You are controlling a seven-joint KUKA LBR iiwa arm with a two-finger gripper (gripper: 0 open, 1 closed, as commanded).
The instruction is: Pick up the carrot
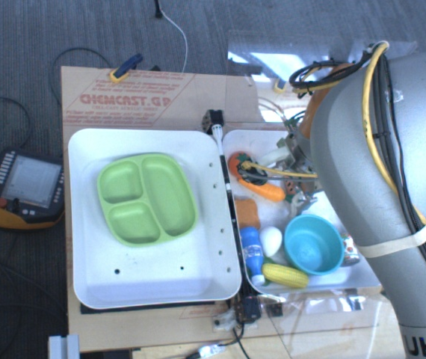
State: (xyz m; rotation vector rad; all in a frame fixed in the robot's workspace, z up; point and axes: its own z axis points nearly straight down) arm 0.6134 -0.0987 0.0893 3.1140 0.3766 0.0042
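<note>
The carrot (270, 192) lies in the right bin (252, 139), just up and to the left of the blue bowl (314, 244). It is a short, smooth orange taper, lying at a slant with its thicker end farther from the bowl. The hand (297, 172) sits directly above the bowl in the view and just right of the carrot. The bulky grey arm (370, 155) covers most of it, so I cannot tell whether it is apart or together, and nothing is seen held in it.

The bowl is round, glossy plastic and stands upright. Just left of it lies a smooth white egg (271, 239), and left of the egg is a blue bottle (251, 250) with a pale cap end. Above the bottle, still left of the bowl, is a blocky orange piece (247, 214). A knobbly yellow corn cob (286, 275) lies below the bowl, near its lower left rim.

Well to the left of the bowl, the left bin (86, 223) holds a matte green plate (147, 198), rounded and split into three hollows. Both bins are shallow white plastic and rest on a sheet of brown cardboard (86, 96) printed in red on the bench.
</note>
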